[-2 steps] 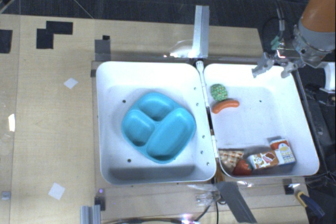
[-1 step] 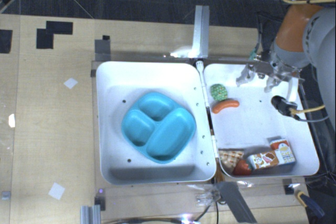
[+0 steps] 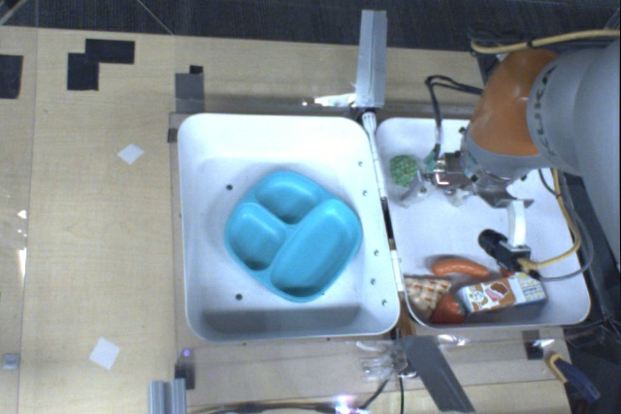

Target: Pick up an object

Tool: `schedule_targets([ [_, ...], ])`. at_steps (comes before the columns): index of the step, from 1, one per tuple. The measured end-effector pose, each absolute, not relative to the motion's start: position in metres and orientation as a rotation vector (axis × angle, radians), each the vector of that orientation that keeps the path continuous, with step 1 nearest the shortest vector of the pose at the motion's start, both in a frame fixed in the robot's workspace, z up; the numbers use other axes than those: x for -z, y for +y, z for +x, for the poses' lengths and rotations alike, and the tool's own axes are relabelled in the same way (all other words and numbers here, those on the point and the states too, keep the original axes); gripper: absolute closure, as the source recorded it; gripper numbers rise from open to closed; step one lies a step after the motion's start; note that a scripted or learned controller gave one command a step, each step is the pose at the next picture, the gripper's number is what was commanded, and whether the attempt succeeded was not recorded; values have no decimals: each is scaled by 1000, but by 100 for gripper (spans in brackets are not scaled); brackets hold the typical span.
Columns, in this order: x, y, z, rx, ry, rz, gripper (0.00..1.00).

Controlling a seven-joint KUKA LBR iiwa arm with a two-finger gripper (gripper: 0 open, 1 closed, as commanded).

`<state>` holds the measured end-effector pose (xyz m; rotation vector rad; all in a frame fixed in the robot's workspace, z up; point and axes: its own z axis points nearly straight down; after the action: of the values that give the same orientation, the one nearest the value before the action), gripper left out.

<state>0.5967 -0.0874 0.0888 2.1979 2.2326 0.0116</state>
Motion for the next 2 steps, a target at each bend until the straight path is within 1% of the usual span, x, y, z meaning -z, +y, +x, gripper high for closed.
schedule_targets([
  [1, -139, -96, 671, -8, 2491, 1900, 0],
  [2, -101, -93, 674, -8, 2556, 1808, 0],
])
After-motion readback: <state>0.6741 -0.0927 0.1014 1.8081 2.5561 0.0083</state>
